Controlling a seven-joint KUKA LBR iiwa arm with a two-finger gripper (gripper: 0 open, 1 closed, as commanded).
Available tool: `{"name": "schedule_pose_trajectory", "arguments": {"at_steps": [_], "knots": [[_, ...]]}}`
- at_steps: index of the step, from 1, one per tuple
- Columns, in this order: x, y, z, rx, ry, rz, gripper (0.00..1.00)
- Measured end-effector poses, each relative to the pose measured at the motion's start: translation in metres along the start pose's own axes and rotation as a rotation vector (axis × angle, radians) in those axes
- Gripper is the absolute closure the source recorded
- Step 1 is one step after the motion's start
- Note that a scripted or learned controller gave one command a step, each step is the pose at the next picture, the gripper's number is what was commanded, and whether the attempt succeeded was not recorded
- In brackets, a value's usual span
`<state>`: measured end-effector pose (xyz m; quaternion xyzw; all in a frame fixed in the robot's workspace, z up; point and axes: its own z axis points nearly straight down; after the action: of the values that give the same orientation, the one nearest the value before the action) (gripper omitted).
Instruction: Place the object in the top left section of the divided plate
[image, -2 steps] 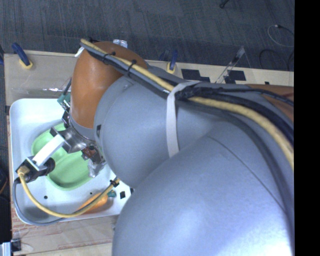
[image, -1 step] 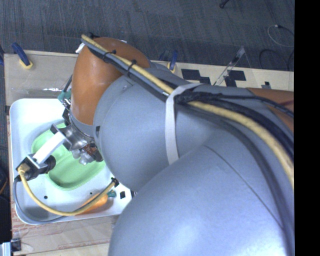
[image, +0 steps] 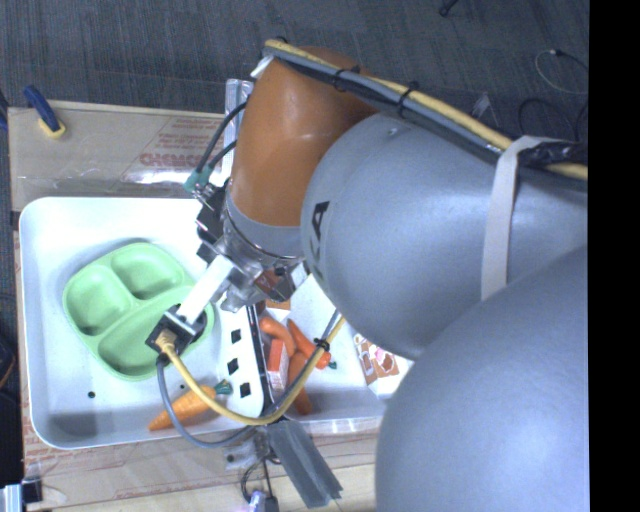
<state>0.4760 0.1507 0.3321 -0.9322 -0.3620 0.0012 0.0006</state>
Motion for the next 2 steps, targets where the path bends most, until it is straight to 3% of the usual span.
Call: {"name": "schedule_pose_trajectory", "arguments": {"at_steps": [1, 2], "knots": [[0.067, -0.023, 0.057, 0.003, -0.006, -0.138, 1.00], [0.071, 0.049, 0.183, 0.003, -0.004, -0.215, 1.00]]}}
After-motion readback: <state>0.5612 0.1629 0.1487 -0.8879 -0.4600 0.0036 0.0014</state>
